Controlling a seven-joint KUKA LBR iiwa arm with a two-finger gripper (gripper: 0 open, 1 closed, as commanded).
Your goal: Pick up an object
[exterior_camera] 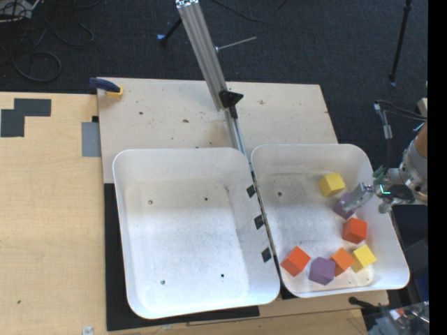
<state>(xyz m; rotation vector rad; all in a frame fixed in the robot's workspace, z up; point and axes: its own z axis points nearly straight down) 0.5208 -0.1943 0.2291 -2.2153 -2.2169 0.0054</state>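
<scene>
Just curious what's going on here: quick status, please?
Gripper low in right bin, at purple block; grip unconfirmed. Yellow block and red block close by. Nothing lifted.

Two bins sit side by side on the counter (167, 117), the left bin (126, 187) beside the right bin (307, 155), which holds seven blocks (332, 184).

Seven small blocks lie in the right bin (307, 155). A purple block (344, 206) sits right at the gripper (363, 195), a yellow block (332, 183) just beyond it, a red block (355, 229) just below. Farther off cluster an orange-red block (296, 260), a purple cube (322, 270), an orange block (342, 259) and a yellow cube (364, 256).
</scene>
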